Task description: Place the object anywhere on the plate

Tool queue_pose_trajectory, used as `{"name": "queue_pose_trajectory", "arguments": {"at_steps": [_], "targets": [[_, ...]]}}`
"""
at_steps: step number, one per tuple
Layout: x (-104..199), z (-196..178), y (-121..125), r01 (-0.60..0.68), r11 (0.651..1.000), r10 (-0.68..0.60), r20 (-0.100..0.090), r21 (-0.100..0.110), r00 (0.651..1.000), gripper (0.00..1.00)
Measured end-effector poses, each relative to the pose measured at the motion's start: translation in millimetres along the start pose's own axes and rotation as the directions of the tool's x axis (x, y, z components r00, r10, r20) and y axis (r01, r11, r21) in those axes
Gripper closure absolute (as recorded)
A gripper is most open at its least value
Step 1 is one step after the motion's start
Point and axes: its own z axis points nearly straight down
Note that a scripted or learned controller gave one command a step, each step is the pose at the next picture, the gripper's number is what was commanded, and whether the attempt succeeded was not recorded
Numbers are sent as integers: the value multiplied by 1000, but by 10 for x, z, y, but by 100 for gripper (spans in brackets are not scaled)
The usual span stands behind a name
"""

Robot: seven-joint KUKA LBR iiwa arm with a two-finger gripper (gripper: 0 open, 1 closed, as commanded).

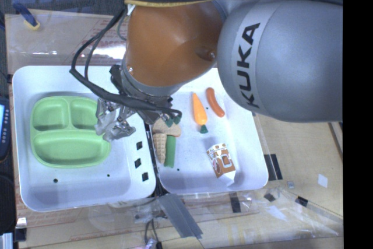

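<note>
A green divided plate [64,131] lies in the left bin [35,189]. My gripper [115,123] hangs over the plate's right edge, near the wall between the two bins. No object shows in it from this angle. In the right bin [250,175] lie an orange carrot [199,110], a reddish sausage [215,102], a green cucumber-like piece [170,150], a tan cone-shaped piece [158,140] and a brown-and-white snack packet [222,161]. The arm's orange band and grey body hide the back of both bins.
Cables [96,52] loop from the wrist over the back of the left bin. The bench's wooden edge [303,143] runs to the right of the bins. A blue and yellow item [26,16] sits on the bench at the far left.
</note>
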Motion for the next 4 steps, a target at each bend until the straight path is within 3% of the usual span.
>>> {"name": "queue_pose_trajectory", "arguments": {"at_steps": [1, 2, 3, 4], "targets": [[469, -143, -804, 374, 928, -374, -1, 0, 928, 100], [16, 1454, -559, 463, 886, -463, -11, -17, 886, 100], [205, 521, -366, 791, 611, -791, 0, -2, 611, 100], [-303, 1622, 58, 832, 554, -832, -1, -19, 554, 100]]}}
